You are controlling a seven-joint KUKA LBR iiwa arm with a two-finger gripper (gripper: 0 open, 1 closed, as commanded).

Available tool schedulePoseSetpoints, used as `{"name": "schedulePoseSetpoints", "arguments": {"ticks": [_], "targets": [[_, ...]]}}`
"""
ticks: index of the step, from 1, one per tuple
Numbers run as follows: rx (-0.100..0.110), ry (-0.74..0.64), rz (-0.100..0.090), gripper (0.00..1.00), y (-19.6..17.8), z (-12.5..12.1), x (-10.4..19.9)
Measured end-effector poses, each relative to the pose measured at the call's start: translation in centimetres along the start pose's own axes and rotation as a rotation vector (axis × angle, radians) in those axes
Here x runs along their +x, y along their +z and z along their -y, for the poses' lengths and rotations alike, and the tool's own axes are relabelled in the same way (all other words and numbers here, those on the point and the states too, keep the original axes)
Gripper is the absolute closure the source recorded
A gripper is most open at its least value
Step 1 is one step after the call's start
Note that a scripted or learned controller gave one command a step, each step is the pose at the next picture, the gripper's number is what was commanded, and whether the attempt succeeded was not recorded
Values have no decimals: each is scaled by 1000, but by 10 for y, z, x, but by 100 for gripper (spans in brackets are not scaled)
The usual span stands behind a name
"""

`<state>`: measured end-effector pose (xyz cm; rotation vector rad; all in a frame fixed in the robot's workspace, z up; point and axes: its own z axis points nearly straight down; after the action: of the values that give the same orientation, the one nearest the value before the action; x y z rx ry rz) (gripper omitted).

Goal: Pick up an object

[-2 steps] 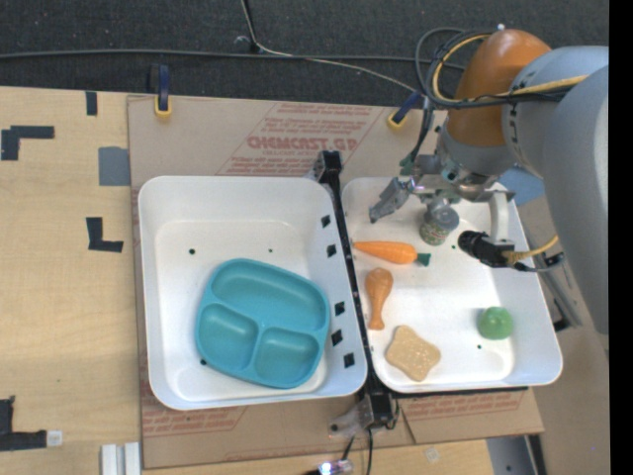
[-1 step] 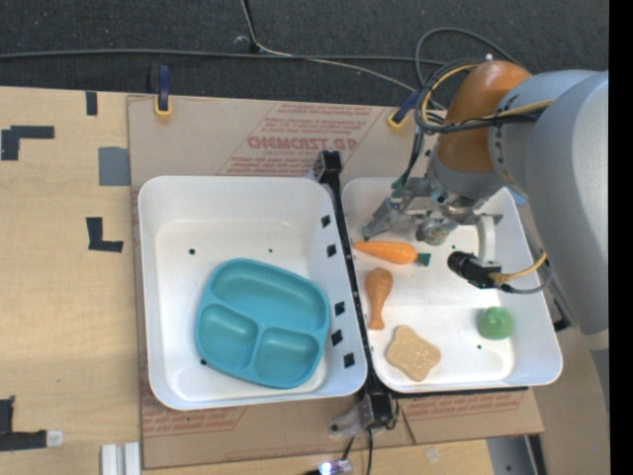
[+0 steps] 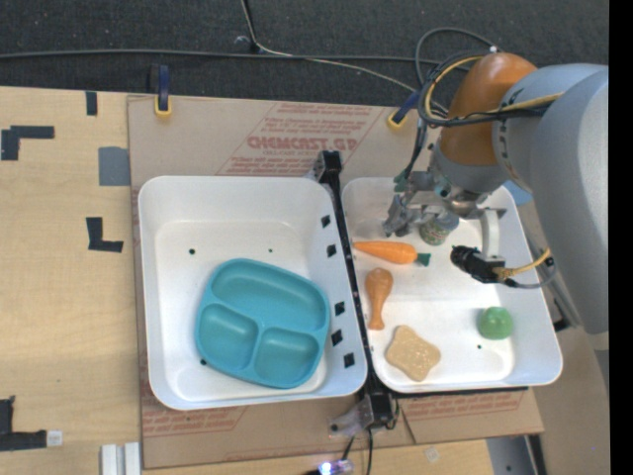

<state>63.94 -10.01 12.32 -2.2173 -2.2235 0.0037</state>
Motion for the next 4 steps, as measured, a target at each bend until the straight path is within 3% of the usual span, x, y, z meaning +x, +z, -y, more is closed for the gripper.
{"name": "schedulePoseSetpoints", "arguments": {"ticks": [2, 4], "targets": [[-8, 1, 0, 100, -104, 5, -6], [0, -3, -2, 100, -101, 39, 90]]}}
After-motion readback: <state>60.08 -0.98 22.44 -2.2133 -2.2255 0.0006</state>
